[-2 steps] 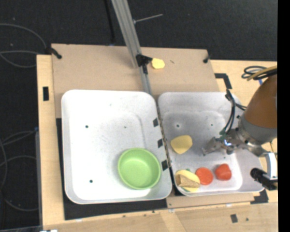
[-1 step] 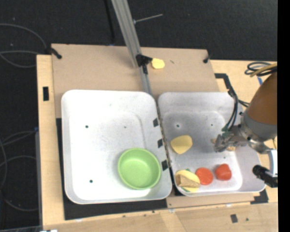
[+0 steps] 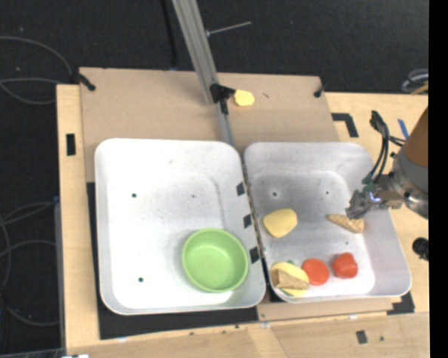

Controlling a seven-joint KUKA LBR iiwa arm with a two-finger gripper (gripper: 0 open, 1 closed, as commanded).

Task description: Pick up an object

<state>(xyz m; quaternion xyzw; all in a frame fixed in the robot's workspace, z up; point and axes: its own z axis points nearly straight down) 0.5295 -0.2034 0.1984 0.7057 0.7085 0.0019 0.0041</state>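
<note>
The gripper (image 3: 361,202) sits low over the right bin (image 3: 299,159), just above and touching or nearly touching the near end of a small tan, wedge-shaped piece (image 3: 346,221) that lies flat on the bin floor toward its right side; that piece looks like the object being gone for, and it is not seen lifted or clearly clamped, so no hold can be claimed. The chief risk, judged from this pose, is a miss at the edge: the tool meets the piece at its tip and not across its middle, so a closing pinch could squeeze it out sideways or simply press it against the floor; the piece is also thin and low, which leaves little for the tool to bite on, and a descent that is slightly off could scrape the bin instead. A push could send it sliding toward the red pieces (image 3: 345,265) near the front wall, or toward the yellow lump (image 3: 280,222) in the bin's middle, both of which lie apart from it for now; the yellow-and-tan item (image 3: 290,278) in the front left corner is well clear. How wide the tool stands cannot be told here, since its tip is small and blurred against the dark wrist; whether anything sits within it is likewise unclear. The left bin (image 3: 134,170) carries a green bowl (image 3: 215,259), well apart from the action.
</note>
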